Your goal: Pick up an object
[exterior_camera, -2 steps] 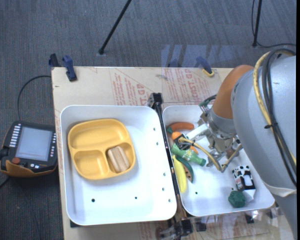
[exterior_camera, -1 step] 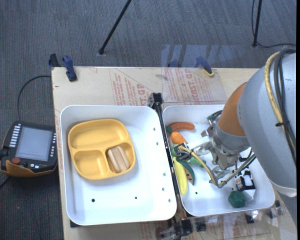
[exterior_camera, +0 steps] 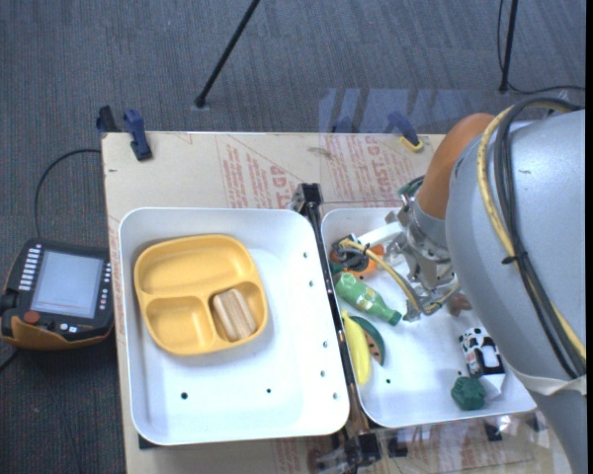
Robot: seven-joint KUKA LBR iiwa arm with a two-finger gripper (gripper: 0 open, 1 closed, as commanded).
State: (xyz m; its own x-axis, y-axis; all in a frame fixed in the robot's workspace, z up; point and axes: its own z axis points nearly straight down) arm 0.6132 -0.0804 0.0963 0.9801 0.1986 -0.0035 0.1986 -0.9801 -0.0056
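Note:
My gripper (exterior_camera: 421,296) hangs low over the right bin (exterior_camera: 415,413), near its middle. Just left of it lies a green bottle (exterior_camera: 365,299), its cap end pointing at the gripper and close to it. A yellow banana (exterior_camera: 359,352) and a dark green piece (exterior_camera: 378,342) lie in front of the bottle. An orange and black toy (exterior_camera: 355,256) rests at the bin's back left. A black and white carton (exterior_camera: 479,353) and a green broccoli-like lump (exterior_camera: 467,393) sit at the front right, beside the arm.
The left bin (exterior_camera: 227,403) holds a yellow divided plate (exterior_camera: 188,270) with a tan bread roll (exterior_camera: 234,314) in one compartment. The grey arm (exterior_camera: 529,245) covers the right bin's right side. A teach pendant (exterior_camera: 59,294) lies left of the bench.

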